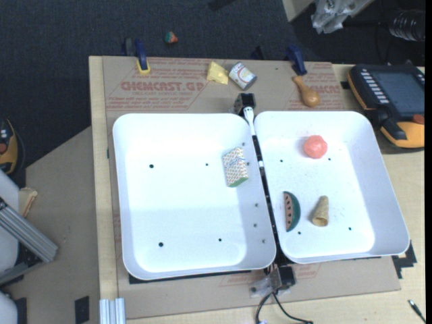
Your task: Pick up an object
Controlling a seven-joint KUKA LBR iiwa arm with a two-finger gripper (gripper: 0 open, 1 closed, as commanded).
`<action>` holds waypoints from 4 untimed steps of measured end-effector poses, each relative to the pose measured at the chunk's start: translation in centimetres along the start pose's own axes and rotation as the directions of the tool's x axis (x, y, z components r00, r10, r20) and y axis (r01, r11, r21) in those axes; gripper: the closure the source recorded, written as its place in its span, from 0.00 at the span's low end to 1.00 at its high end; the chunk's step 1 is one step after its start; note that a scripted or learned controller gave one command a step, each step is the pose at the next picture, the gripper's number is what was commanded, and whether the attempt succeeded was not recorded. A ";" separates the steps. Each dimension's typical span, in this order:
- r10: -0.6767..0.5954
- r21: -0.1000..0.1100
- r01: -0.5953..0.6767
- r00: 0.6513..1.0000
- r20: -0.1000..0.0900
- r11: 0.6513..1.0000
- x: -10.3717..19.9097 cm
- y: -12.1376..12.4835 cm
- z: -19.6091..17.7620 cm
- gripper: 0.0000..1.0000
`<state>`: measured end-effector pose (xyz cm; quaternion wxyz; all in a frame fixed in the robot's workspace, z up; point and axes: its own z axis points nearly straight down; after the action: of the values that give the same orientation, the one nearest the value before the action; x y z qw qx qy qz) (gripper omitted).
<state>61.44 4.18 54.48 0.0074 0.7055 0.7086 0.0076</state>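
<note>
- The dark green-rimmed watermelon slice toy (290, 211) lies with its long axis running nearly top to bottom of the frame, its curved back bulging toward the right.
- The tan cone-shaped piece (320, 210) just right of it tapers upward, leaning slightly right.
- The round pink-red ball (314, 146) sits above them, in the upper middle of the right-hand shallow white bin (378, 181).
- A pale patterned, roughly rectangular packet (235, 166) lies in the left-hand shallow white bin (135, 181), close to its right wall, long axis nearly vertical in the frame.
- My pincer (331, 15) hangs at the upper right of the frame, beyond the bench's (108, 86) far edge, well apart from all four objects; the ball is nearest, below it.
- Whether my pincer is spread or closed I cannot tell.
</note>
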 end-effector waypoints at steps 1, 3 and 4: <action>-0.006 0.032 0.006 1.000 -0.001 0.999 10.6 3.6 11.0 1.00; 0.010 0.027 -0.010 1.000 0.003 1.000 10.4 4.8 19.3 1.00; 0.009 0.031 -0.010 1.000 0.002 0.999 6.0 -4.2 22.2 1.00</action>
<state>57.64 10.21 32.19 -0.0030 0.7089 0.7053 -0.0041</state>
